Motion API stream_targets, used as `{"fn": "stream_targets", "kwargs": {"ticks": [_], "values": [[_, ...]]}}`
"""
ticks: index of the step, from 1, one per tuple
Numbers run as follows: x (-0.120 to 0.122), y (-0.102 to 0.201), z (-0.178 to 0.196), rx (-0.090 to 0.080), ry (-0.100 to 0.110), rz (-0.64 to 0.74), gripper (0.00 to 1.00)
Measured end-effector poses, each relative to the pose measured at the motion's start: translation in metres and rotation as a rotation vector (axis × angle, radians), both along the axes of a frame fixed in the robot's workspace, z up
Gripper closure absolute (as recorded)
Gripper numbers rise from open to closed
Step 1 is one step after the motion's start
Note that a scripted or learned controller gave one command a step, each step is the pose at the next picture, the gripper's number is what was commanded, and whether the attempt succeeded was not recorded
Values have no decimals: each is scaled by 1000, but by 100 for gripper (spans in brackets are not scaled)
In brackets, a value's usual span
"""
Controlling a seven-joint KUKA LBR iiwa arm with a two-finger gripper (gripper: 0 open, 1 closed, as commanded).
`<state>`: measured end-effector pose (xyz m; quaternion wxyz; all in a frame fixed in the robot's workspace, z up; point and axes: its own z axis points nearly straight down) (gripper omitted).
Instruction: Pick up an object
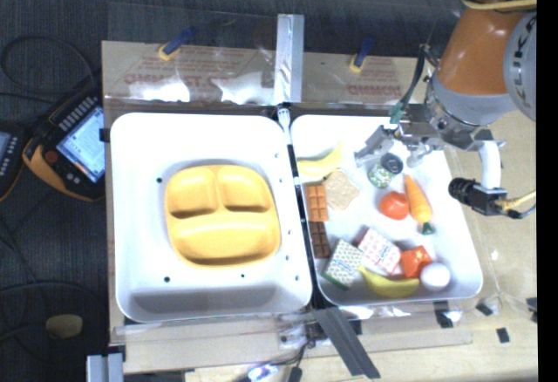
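Observation:
The right bin (466,236) holds several toy foods. Among them are a red tomato (394,206), an orange carrot (418,200), a tan cracker (342,190), a brown chocolate bar (316,204), a pink box (379,249), a green-patterned box (344,263), a banana (390,285) and a white egg (434,276). A small round greenish can (382,173) lies near the bin's back. My gripper (394,152) hangs over the back of the right bin, just above that can. Its fingers (375,145) look spread, so it is open, with nothing held between them.
The left bin (131,197) holds a yellow compartment tray (222,213). A yellow wedge (318,160) lies by the divider between the bins. A handheld pendant (74,149) and cables sit on the floor at left. Clamps and plastic sheeting line the back edge.

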<state>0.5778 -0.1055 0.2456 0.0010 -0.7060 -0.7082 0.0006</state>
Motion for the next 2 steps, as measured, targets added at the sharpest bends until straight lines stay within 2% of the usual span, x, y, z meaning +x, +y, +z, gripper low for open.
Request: {"fn": "stream_targets", "kwargs": {"ticks": [1, 2], "values": [[16, -56, -64, -2, 0, 49, 0], [4, -108, -142, 3, -1, 176, 0]]}}
